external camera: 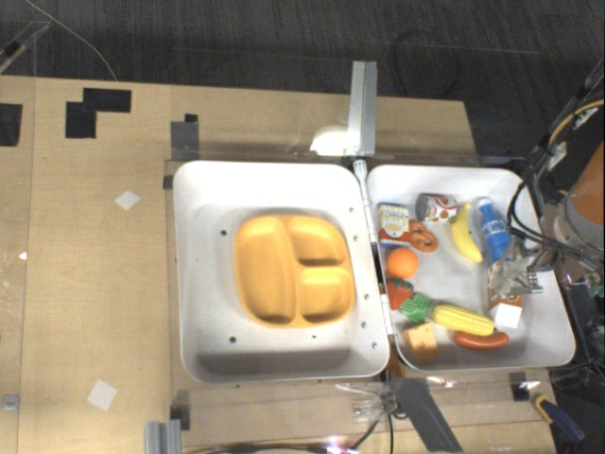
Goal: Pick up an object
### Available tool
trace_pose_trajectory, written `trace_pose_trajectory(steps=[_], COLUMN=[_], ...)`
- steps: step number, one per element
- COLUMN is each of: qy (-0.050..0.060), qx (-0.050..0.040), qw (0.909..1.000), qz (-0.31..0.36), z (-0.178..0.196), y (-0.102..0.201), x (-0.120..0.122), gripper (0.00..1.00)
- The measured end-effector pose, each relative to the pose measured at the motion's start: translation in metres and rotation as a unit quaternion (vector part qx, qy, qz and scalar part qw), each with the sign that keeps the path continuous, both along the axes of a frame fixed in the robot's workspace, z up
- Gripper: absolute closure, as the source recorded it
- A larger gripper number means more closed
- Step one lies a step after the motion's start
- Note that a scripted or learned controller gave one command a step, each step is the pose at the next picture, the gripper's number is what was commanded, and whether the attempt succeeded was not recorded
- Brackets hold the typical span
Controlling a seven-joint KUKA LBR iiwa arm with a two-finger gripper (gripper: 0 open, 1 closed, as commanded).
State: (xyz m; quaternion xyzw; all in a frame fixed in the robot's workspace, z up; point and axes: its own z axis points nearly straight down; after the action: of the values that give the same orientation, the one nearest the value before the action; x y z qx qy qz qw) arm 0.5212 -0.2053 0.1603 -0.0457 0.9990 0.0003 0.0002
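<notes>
Hovering low in the right bin [553, 343], the gripper [511, 287], finger state indiscernible, is sitting just right of the corn cob [462, 320], whose long axis is running left-right.

This was a robotics lab. A plywood worktop [85, 282] with black tape marks [96, 108] stood on dark carpet [236, 26]; two white bins [198, 253] were fixed side by side with metal brackets [363, 107]. Loose cables [544, 173] hung at the right, and toy food [462, 320] filled the right bin.
</notes>
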Motion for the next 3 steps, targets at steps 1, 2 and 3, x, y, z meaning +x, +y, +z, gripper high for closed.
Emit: trace_pose_trajectory(steps=[1, 2, 3], qy=[-0.005, -0.007, -0.006], qx=[-0.0003, -0.0024, -0.002], qw=[0.9999, 0.9835, 0.9835], qz=[-0.016, 0.181, 0.181], z=[-0.003, -0.042, -0.043], y=[0.01, 0.0, 0.001], x=[0.082, 0.1, 0.1], gripper=[1.0, 1.0, 0.0])
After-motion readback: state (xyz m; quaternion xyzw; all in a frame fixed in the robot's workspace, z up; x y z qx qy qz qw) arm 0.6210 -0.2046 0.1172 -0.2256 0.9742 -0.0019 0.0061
